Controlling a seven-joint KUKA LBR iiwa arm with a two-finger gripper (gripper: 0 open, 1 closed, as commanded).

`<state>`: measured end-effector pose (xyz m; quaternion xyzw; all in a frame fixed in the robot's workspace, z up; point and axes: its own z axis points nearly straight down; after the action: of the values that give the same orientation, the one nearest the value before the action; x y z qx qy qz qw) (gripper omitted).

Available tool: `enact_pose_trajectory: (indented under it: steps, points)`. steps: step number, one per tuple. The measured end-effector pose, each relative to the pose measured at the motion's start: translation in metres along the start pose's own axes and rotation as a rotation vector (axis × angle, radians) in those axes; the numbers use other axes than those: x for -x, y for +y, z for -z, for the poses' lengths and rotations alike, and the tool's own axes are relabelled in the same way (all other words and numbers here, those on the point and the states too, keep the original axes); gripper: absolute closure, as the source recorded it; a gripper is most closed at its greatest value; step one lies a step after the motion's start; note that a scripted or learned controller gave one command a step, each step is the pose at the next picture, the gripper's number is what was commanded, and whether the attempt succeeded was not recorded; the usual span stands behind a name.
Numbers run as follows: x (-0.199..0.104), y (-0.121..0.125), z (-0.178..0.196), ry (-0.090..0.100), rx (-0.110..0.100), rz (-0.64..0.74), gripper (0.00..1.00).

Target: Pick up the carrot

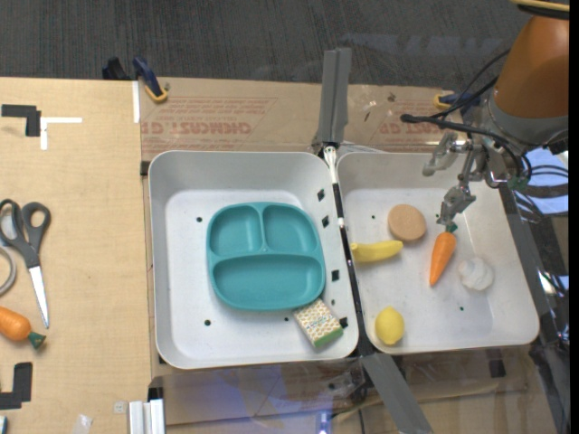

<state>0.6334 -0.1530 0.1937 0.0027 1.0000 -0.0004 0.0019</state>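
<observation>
Right bin (pixel 507 328), white, shallow: holds the carrot (pixel 441 256), orange, lying at a slant with its green-tipped top end uppermost, toward the bin's right half. Just above that top end, the gripper (pixel 457 202), hanging from the grey arm with its orange band (pixel 538 61) at the view's upper right; fingers (pixel 450 208) appear drawn close together at the carrot's top, but whether they pinch it cannot be told. Also in this bin: a round tan disc (pixel 407 222) left of the carrot; a yellow banana (pixel 377 251) against the left wall; a lemon (pixel 389 325) near the front; a pale translucent item (pixel 475 274) just right of the carrot.

Left bin (pixel 172 269), white: a teal divided plate (pixel 265 256), three compartments; a small patterned sponge block (pixel 318 323) touching the plate's lower right corner.

Bench (pixel 72 242), left of the bins: scissors (pixel 25 251), grey handles; a second carrot (pixel 16 325) near the left edge.
</observation>
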Motion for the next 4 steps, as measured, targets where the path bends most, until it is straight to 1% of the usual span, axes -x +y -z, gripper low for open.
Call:
enact_pose_trajectory:
  steps: [1, 2, 3, 4]
  points:
    - [-0.041, -0.044, -0.100, 0.001, 0.000, -0.123, 0.00]
    - [0.021, -0.013, -0.099, -0.004, -0.001, -0.309, 0.00]
    - [0.023, -0.012, -0.087, -0.011, -0.003, -0.305, 1.00]
    - [-0.063, -0.070, -0.100, 0.000, 0.000, -0.147, 1.00]
